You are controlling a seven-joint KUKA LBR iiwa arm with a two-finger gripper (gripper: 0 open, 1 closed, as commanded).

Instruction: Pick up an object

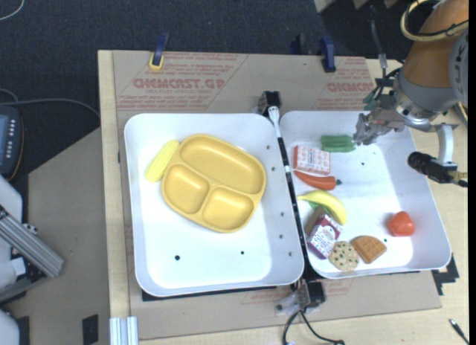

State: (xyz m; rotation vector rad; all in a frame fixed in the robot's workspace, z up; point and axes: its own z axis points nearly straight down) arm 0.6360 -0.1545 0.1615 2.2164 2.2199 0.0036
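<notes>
Fingers of the gripper (364, 135) sit just beside the green pepper (338, 143); how wide they are, nobody can tell. White bin (424, 195) lies under the pepper.

A yellow divided plate (213, 181) lies in the left bin (149, 254), with a corn cob (161, 160) touching its upper-left edge. Both bins rest on a brown board (223, 76) (printed with red lettering), which two clamps hold at its far edge, one yellow (157, 56) and one blue (326, 53).
</notes>
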